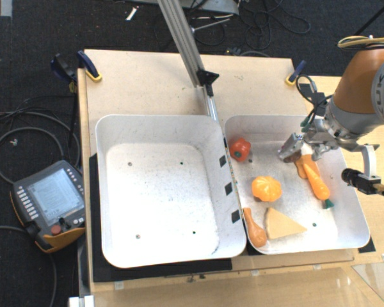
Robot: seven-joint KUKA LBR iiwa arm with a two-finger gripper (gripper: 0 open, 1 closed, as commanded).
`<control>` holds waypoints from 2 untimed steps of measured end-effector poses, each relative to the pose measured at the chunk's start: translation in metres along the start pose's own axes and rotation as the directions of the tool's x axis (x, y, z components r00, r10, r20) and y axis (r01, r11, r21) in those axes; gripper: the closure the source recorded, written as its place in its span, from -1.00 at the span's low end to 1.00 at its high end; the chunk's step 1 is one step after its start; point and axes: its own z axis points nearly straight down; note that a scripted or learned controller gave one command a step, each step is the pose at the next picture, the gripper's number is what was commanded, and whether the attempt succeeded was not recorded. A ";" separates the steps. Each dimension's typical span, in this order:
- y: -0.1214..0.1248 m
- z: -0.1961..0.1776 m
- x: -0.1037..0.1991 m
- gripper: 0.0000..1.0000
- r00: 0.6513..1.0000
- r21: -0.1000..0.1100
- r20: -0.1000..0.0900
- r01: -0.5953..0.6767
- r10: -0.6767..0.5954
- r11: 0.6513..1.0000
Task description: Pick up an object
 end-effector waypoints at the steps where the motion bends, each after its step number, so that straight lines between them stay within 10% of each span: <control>1: -0.001 0.054 0.001 -1.00 1.000 0.002 -0.001 -0.003 0.003 1.000; 2: 0.001 0.040 0.001 1.00 1.000 -0.005 0.002 -0.003 0.003 1.000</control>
